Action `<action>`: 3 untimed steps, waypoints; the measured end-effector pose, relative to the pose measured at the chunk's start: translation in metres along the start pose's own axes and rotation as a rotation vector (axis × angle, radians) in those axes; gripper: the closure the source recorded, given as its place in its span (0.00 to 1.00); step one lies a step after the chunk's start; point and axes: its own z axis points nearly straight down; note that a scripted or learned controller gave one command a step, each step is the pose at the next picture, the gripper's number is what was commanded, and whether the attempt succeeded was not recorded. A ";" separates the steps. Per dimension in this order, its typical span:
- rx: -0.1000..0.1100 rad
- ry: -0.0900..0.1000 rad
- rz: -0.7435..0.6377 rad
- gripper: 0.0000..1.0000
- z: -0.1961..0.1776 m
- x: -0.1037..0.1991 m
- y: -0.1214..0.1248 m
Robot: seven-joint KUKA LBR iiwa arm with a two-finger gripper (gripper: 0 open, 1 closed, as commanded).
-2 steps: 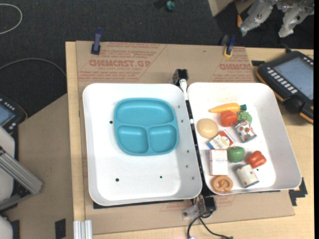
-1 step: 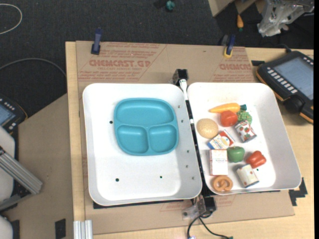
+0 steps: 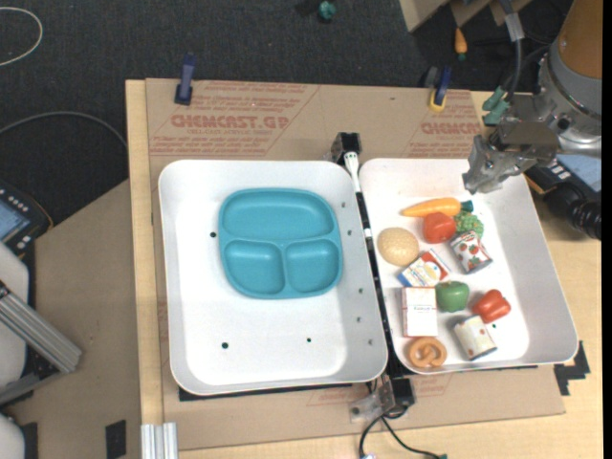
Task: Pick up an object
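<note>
Beside the carrot (image 3: pixel 430 207), tomato (image 3: pixel 439 228) and broccoli (image 3: pixel 469 223) crowd.

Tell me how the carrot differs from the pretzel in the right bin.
The carrot is long, tapered and orange; the pretzel is round, looped and tan-brown. The carrot lies near the bin's far end, close below the gripper; the pretzel sits at the near edge, farthest from it. Both are small toy foods lying flat in the right bin.
</note>
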 end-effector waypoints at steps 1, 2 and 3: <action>-0.006 0.000 -0.004 1.00 0.075 0.023 -0.037; -0.011 0.001 -0.010 1.00 0.098 0.086 -0.035; -0.021 0.002 -0.013 1.00 0.065 0.163 -0.035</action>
